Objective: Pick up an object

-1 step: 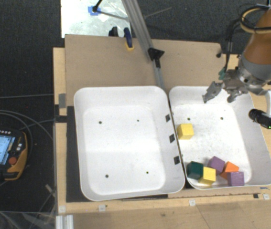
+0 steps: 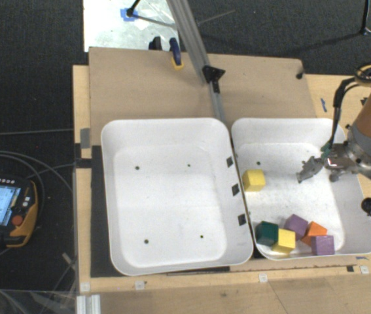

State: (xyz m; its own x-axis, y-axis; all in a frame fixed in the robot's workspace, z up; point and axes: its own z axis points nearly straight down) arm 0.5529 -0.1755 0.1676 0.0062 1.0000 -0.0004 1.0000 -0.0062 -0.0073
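Nearest the camera, a cluster of blocks (image 2: 294,235) sits in the right bin's (image 2: 283,136) front corner, with a lone yellow block (image 2: 253,180) farther back by the divider. Beyond them the tool (image 2: 306,171) hangs with its fingers spread and nothing between them. No block is lifted yet; the whole pick remains.

In the right-hand shallow white bin (image 2: 283,133) a small yellow foam-like cube (image 2: 254,180) sits alone beside the bin's left wall, about halfway along it. Well apart from it, a cluster is packed into the near end of the same bin: a dark green cube (image 2: 267,231) at the left, a second, smaller yellow cube (image 2: 284,240) touching it, a purple cube (image 2: 296,225) just behind, an orange block (image 2: 315,230) wedged to its right, and a lilac-purple cube (image 2: 323,244) at the near right corner.
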